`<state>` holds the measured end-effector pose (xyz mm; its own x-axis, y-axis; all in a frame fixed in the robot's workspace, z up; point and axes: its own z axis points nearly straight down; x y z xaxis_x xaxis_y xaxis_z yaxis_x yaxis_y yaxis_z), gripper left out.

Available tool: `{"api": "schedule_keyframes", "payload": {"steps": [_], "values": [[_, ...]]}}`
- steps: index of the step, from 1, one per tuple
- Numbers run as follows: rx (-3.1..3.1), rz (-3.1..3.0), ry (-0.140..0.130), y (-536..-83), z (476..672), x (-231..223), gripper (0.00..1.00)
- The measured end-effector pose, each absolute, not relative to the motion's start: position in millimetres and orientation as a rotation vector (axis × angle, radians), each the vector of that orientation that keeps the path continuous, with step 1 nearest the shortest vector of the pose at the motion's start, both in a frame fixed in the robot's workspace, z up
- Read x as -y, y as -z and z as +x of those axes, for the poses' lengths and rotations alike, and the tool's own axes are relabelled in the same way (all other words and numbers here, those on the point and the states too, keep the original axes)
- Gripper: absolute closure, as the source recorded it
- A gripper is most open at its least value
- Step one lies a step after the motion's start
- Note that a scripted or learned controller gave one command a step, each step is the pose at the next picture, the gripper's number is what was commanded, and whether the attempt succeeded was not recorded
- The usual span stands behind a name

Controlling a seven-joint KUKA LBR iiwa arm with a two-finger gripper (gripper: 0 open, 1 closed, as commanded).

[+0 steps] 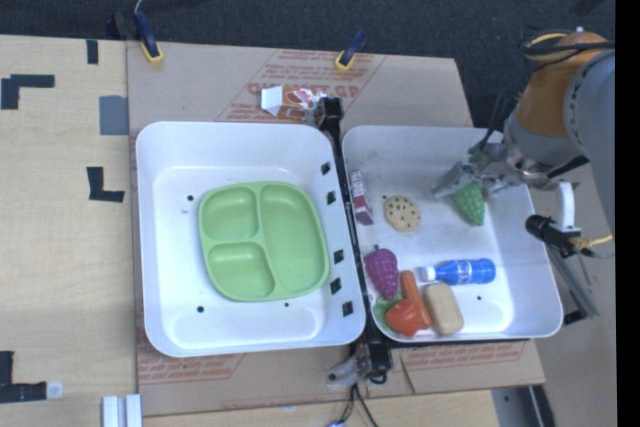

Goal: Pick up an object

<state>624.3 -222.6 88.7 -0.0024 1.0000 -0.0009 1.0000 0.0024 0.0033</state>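
Green object [468, 203]: lying in the right bin [520, 320], toward its far right side, directly beneath the pincer [462, 183].
Pincer: you are watching it hovering low over that green object, touching or nearly so; you cannot tell whether it is open or closed, and nothing shows the object gripped.
Step in hand: to my eye the arm [560, 110] is settling into the grasp, not yet lifting.
Next move: you are probably needing a firm close around the green object, then a straight rise clear of the bin wall.
Neighbours: a speckled cookie [401, 213] is sitting just left; a blue bottle [458, 272], purple grapes [381, 268], a carrot [412, 291], a red piece [403, 317] and a tan bread roll [443, 308] are crowding the near edge.
Left bin [160, 215]: holding a green divided plate [264, 240], well apart.
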Motion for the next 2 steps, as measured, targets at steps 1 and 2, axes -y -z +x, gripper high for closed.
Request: {"api": "schedule_keyframes", "payload": {"steps": [1, 2], "values": [[-2.22, 2.213, -0.001, -98.5, 624.7, 223.2, 1.0], [-2.223, 2.214, -0.006, -193.3, 660.4, 155.6, 1.0]]}}
